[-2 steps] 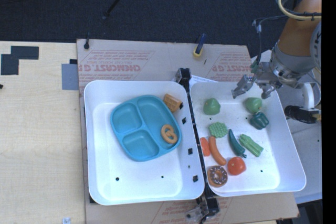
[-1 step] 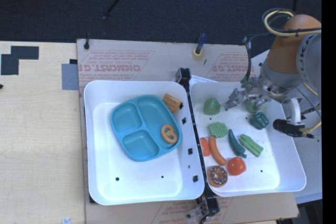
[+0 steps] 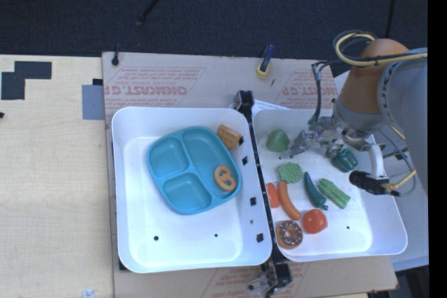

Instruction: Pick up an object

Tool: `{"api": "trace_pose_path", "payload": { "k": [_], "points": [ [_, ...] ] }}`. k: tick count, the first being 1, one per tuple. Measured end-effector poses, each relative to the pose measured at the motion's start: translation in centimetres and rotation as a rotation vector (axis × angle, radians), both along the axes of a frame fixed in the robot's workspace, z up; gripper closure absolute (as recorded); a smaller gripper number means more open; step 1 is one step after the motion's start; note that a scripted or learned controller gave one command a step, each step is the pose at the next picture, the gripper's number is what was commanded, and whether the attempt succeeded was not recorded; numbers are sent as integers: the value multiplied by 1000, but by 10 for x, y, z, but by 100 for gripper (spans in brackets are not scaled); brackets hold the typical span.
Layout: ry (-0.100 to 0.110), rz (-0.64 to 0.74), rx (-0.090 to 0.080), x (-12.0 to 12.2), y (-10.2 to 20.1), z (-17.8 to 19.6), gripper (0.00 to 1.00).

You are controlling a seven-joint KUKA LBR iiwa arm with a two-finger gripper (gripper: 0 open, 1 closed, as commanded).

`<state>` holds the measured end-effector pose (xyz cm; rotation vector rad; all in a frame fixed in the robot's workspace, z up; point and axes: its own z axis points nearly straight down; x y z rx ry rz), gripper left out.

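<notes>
My gripper (image 3: 318,144) hangs low over the back of the right bin (image 3: 391,234), open, with bare white bin floor between its fingers. A dark green pepper (image 3: 344,160) lies just to its right, and a light green round piece (image 3: 277,140) just to its left. In front of it lie a green waffle-like piece (image 3: 290,172), a dark green cucumber (image 3: 313,190), a light green pod (image 3: 334,192), an orange carrot (image 3: 287,199), a red tomato (image 3: 314,220) and a chocolate donut (image 3: 288,234).
The left bin (image 3: 140,234) holds a blue divided plate (image 3: 183,167) with a pretzel (image 3: 225,178) on its right side. A brown bread piece (image 3: 228,137) sits by the plate's back corner. A black divider (image 3: 256,178) separates the bins. A black cable end (image 3: 370,182) hangs at the arm's right.
</notes>
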<state>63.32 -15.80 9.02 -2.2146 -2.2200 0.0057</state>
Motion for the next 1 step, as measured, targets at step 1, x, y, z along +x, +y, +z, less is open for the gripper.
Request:
{"api": "trace_pose_path", "payload": {
  "k": [1],
  "points": [
    [-3, 0, -1, 1, 0, 14, 100]
  ]
}}
